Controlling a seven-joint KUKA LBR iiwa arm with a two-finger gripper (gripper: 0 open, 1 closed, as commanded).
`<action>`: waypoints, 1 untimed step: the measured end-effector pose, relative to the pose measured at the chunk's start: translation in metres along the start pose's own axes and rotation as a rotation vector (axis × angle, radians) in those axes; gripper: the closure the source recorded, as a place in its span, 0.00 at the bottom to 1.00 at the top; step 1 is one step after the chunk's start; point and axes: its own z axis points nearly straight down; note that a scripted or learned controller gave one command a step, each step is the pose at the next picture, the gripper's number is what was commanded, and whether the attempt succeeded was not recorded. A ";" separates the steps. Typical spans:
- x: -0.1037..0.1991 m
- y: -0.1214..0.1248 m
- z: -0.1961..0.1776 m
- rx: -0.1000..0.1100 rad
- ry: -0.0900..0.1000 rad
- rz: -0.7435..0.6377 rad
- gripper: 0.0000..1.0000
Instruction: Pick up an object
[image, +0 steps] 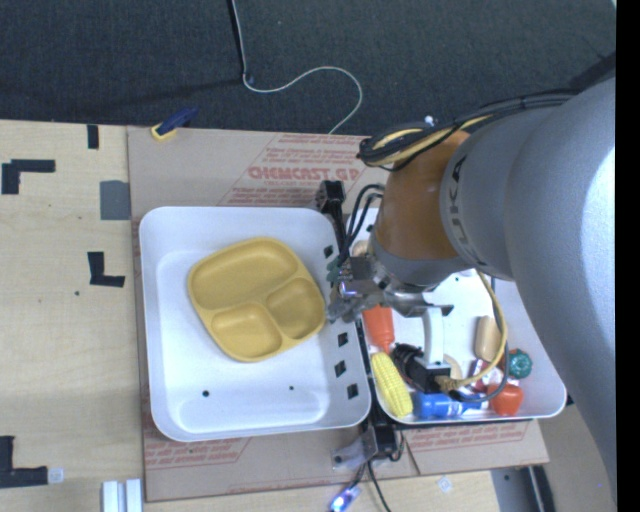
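Reaching in over the right bin (545, 405), the grey arm (540, 170) with its orange band (420, 205) hangs low, and the gripper (352, 292) sits right at the divide between the two bins. How the gripper is set, released or clenched, I cannot tell; the wrist body covers that part, and nothing can be seen caught in it.

Just below the gripper and a touch to its right stands an orange cylinder-shaped object (378, 327), close enough that it may be touching, though contact cannot be confirmed. Further down from it lies a yellow corn cob (391, 384), running lengthwise along the bin's left wall. Beside the corn, lower right of the gripper, there is a blue object (434, 405) on the bin floor, and a dark tangled item (412, 362) just above it. Well off to the gripper's right, near the far wall of that bin, sit a tan stick-like piece (485, 338), a green ball (519, 364) and an orange-red object (508, 398).

To the gripper's left, in the left bin (160, 300), a yellow divided plate (255, 297) lies flat with its compartments facing up, its near edge just beside the gripper. Both bins rest on a cardboard sheet (200, 165) with red printing, and a thin white cable (300, 80) loops across the dark surface above.
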 end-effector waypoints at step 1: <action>0.082 -0.014 -0.091 -0.007 0.007 -0.013 1.00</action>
